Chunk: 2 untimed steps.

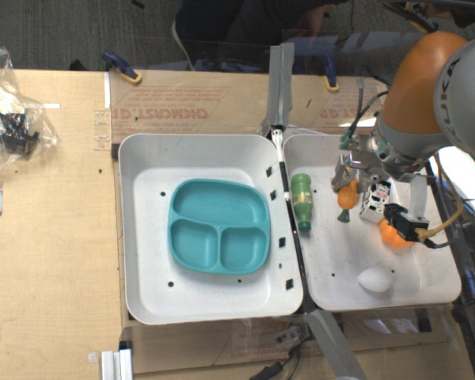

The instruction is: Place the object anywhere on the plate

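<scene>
Teal three-compartment plate (219, 226) sits bare in the left bin (134, 236) on the counter (47, 252). In the right bin (435, 283): green bottle (301, 200) by the divider, white egg-like item (374, 279), orange object (393, 234). Gripper (350, 187) is clenched on a small carrot (346, 199), above the right bin.

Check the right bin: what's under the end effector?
Under the end effector in the right bin: a small orange carrot-like toy with a green tip. The arm covers the bin floor behind it, so anything there is hidden.
</scene>
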### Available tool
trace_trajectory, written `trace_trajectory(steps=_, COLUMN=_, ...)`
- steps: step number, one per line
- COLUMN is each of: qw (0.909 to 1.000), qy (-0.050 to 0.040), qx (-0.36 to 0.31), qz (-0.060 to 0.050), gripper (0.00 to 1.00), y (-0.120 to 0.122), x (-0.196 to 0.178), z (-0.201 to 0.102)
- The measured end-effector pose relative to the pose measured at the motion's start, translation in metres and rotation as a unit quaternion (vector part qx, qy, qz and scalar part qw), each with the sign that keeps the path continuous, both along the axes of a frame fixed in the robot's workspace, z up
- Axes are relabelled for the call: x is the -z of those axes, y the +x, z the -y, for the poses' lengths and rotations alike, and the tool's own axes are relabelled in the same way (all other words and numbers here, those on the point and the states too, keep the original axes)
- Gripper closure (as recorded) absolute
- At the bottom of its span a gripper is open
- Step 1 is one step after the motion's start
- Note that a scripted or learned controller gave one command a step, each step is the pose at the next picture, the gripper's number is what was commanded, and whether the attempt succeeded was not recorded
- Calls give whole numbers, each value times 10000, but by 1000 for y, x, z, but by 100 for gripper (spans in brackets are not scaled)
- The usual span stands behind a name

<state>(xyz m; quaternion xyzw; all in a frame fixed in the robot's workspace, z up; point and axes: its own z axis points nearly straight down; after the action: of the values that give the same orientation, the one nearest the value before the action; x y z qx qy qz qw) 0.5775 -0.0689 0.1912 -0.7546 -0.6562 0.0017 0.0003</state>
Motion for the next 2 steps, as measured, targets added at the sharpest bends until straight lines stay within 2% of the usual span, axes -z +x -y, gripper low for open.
trace_trajectory(steps=1, qw=9928, qy=8, qx=-1198, qz=-3, gripper=100, y=-6, x=0, z=-59)
trace_trajectory(steps=2, qw=9951, qy=5, qx=-993, qz=-9, gripper=100, y=-50, x=0, z=-147)
